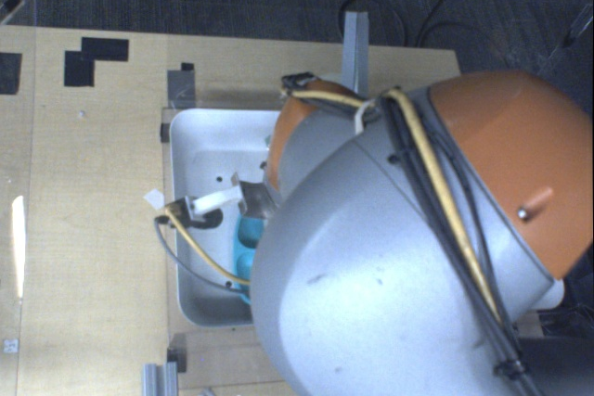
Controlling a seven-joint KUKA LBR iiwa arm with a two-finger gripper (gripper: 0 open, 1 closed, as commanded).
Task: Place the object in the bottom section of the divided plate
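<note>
The grey arm with its orange band reaches in from the right and covers most of the bench. Its gripper hangs low over the middle of the left white bin. Just below the gripper a light blue thing shows in the bin, partly hidden under the wrist, so its shape is unclear. I cannot tell whether the gripper touches it. The right bin and whatever lies in it are hidden behind the arm.
The pale wooden bench top stretches to the left, with black marks near its back edge. A grey metal post stands behind the bin. Small metal brackets sit at the bin's corners.
</note>
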